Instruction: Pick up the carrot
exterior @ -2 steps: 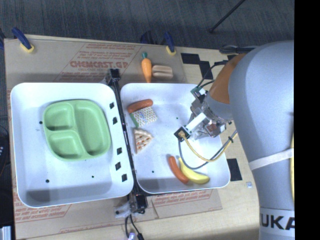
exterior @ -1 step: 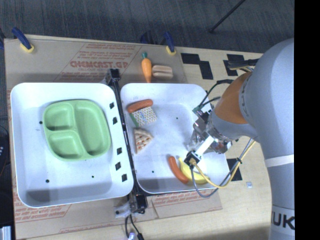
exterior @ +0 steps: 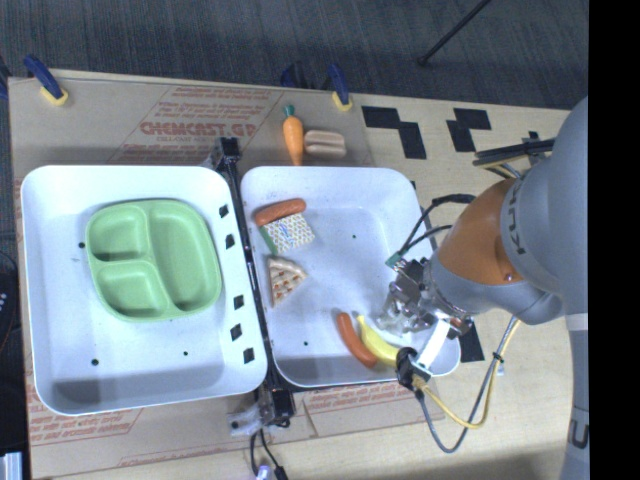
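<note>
The carrot (exterior: 292, 138), orange with a green top, lies on the cardboard bench just beyond the far rim of the right bin (exterior: 375, 183), outside both bins. My gripper (exterior: 400, 313) is low over the right bin's near right corner, just above a yellow banana (exterior: 379, 345). It is far from the carrot, and the wrist hides its tip.
A tan bun (exterior: 324, 144) lies beside the carrot. The right bin holds a red sausage (exterior: 279, 210), a checkered piece (exterior: 291, 232), a waffle wedge (exterior: 285, 280) and an orange sausage (exterior: 352, 336) next to the banana. A green divided plate (exterior: 155, 258) sits in the left bin (exterior: 45, 298).
</note>
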Motion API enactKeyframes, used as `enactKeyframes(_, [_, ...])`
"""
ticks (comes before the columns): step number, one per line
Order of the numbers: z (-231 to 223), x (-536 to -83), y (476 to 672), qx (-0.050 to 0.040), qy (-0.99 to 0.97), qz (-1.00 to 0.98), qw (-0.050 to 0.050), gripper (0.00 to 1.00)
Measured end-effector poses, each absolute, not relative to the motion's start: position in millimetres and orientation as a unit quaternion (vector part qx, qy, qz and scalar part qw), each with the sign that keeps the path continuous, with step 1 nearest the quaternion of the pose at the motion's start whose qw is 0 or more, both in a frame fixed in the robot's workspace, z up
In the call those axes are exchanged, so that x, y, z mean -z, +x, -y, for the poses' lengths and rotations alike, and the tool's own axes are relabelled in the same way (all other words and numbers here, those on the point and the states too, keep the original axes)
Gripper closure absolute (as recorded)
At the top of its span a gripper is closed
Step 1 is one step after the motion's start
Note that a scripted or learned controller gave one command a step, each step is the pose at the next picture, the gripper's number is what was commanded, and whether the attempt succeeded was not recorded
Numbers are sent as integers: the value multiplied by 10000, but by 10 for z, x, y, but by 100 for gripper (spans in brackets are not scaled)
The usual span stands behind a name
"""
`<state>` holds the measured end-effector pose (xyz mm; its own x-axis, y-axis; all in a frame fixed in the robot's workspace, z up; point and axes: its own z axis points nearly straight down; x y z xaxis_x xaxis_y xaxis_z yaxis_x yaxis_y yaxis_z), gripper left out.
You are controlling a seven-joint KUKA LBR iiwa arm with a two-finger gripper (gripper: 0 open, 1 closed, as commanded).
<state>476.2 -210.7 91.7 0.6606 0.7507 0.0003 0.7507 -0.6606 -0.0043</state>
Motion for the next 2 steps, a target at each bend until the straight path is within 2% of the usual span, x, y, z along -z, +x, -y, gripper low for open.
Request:
enactKeyframes(1, [1895, -2523, 4768, -8, -9256, 3784, 11, 100])
enactKeyframes(2, [2063, -3500, 4765, -6, -9214, 3885, 4, 100])
